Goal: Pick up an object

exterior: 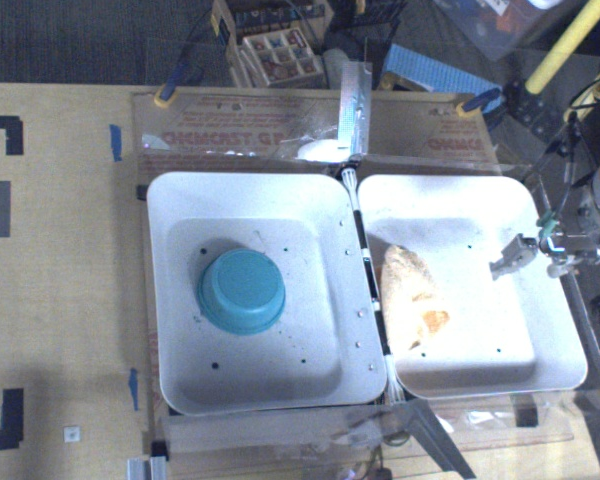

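**Two bins, two candidates, and the gripper waiting at the right edge**

Starting from the left, the left bin [170, 208] holds one blue bowl [242, 290]. It lies upside down on the flat floor of the bin, a little toward 9 o'clock from the bin's centre and well apart from every wall. I judge this pose makes it hard to take: the rim is down, so there is no edge to pinch, and the round body is wide for two small fingers.

Going right, over the wall that the bins share, the right bin [450, 198] contains a pale, soft-looking thing with an orange mark, maybe a cloth or a piece of toy food [412, 296]; I cannot tell which. It lies long, from 12 to 6 o'clock, just beside the left wall of this bin. Being so close to the wall, it probably leaves little room for a finger on that side.

At about 3 o'clock of the right bin, the gripper [508, 258] sits over the rim area, reaching in from the right, well apart from the pale thing. Nothing is between its fingers, but whether they are spread or closed I cannot tell. In my judgement the picking is not yet begun, and the pale thing is the nearer target.
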Robot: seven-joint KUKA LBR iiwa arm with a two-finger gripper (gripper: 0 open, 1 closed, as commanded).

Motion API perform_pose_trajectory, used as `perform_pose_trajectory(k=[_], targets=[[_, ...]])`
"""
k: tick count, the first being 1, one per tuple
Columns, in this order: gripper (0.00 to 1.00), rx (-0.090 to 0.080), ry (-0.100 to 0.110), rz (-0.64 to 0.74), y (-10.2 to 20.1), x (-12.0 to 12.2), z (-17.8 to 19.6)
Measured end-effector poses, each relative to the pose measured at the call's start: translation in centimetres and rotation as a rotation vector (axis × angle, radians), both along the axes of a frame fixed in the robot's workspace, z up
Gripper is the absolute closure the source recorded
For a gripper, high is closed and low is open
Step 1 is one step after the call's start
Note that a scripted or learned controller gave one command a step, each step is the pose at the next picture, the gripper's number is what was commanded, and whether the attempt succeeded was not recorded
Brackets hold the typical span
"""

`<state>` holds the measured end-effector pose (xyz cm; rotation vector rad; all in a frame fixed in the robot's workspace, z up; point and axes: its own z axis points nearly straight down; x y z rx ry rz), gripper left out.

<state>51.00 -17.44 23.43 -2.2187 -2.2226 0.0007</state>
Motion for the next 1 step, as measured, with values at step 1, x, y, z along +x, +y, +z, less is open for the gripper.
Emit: perform_pose_trajectory(k=[1], targets=[[0.00, 0.000, 0.000, -0.016, 4.72, -2.04, -4.91]])
